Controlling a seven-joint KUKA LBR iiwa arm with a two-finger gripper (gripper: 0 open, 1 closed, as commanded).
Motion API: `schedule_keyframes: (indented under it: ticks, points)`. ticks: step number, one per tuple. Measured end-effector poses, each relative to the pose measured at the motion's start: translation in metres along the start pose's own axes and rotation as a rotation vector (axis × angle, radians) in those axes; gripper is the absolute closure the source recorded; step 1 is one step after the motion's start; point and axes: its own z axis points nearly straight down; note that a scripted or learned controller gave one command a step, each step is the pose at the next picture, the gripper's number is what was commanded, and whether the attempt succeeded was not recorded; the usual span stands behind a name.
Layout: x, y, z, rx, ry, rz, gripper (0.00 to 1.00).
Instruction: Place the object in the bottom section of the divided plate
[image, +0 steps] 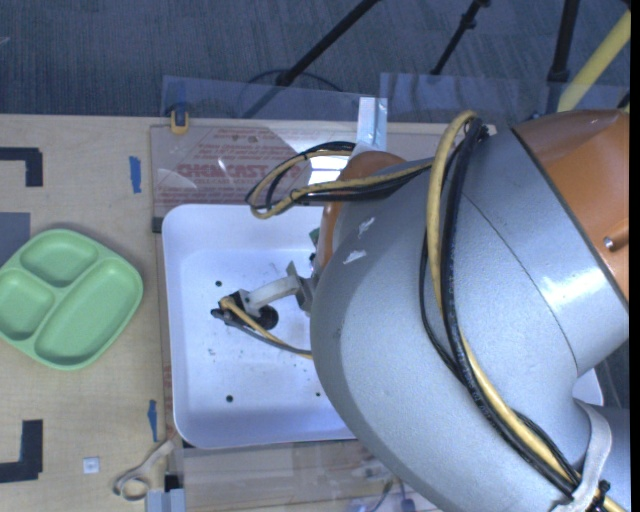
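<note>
A light green divided plate lies on the wooden bench at the far left, outside the bins. It has two small sections at its top and left and one long section along its lower right. The white bin sits in the middle of the view. My grey arm with its orange band covers the bin's right part and everything to the right. The gripper is low over the bin's middle, mostly hidden under the arm. A small teal-green bit peeks out at the arm's edge; I cannot tell what it is.
A few dark specks dot the bin floor. A clear plastic sheet lies behind the bin. Blue tape marks and black corner marks are on the bench. A beige looped cord lies by the bin's front left corner.
</note>
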Motion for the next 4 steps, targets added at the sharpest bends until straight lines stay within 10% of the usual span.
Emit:
schedule_keyframes:
  ticks: [1,2,3,4]
  points:
    - [-0.025,-0.074,0.022,-0.006,0.002,-0.041,0.0]
    - [0.02,-0.077,-0.059,-0.011,-0.002,0.006,0.0]
    - [0.071,-0.067,0.024,-0.009,0.001,-0.075,0.0]
    - [0.071,-0.066,0.013,-0.009,0.003,-0.073,1.0]
